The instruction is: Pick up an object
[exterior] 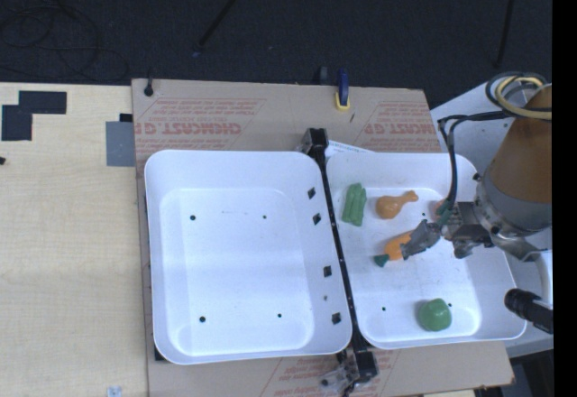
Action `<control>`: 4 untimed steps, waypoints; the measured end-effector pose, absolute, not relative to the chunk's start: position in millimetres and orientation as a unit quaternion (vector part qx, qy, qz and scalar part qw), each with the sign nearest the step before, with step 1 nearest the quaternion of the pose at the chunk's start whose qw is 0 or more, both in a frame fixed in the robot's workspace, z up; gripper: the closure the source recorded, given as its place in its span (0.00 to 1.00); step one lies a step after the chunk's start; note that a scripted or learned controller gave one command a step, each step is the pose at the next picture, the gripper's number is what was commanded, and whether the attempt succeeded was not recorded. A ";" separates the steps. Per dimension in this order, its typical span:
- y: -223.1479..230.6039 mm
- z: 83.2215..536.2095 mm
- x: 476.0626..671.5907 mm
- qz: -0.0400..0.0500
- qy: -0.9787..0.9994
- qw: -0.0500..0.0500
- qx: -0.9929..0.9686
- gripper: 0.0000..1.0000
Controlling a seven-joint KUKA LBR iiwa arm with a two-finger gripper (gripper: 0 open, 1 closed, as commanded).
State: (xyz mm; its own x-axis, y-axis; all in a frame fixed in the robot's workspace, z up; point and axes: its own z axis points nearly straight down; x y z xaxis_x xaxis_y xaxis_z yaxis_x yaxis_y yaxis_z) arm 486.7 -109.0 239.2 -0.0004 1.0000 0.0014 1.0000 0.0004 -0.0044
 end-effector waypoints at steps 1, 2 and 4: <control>-115.9 446.7 505.9 -0.001 -0.708 -0.003 -0.707 0.00; -115.5 450.7 505.8 0.002 -0.708 0.001 -0.706 1.00; -16.9 302.2 475.8 0.000 -0.708 0.001 -0.707 1.00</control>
